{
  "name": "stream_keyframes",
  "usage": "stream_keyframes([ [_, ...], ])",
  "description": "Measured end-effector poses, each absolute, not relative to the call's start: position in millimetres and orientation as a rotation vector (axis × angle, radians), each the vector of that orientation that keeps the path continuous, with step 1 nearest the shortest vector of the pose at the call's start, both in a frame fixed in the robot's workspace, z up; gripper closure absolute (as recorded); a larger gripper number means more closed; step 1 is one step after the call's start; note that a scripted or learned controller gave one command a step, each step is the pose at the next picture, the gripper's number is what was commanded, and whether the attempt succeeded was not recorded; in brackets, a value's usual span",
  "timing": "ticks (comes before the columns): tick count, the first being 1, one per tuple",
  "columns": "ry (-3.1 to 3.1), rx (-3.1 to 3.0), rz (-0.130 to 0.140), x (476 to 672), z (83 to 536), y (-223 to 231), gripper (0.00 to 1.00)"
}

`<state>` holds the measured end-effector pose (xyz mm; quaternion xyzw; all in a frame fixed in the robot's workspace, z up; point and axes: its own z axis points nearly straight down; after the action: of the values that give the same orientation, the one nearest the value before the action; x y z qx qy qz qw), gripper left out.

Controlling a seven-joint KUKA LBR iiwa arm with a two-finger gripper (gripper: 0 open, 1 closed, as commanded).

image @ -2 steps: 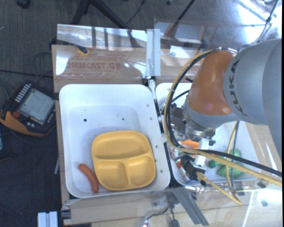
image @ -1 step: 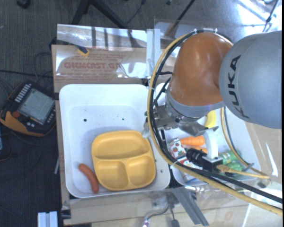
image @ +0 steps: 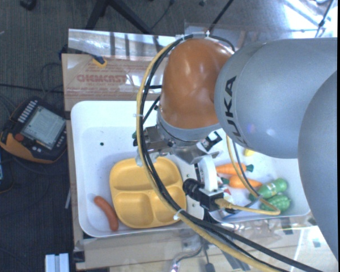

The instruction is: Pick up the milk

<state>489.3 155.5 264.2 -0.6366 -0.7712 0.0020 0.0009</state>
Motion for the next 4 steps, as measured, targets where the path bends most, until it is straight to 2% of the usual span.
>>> stream_keyframes([
  [1, -2.870, -1.271, 0.004, 483.5, 230.1, 208.7, 1.00],
  [2, -2.761, -1.502, 0.004, 535.9, 311.0, 157.2, 1.00],
  [3, -2.731, -1.575, -0.017, 525.9, 100.2, 109.4, 1.00],
  [4, -2.893, -1.222, 0.003, 575.1, 162.7, 120.5, 1.00],
])
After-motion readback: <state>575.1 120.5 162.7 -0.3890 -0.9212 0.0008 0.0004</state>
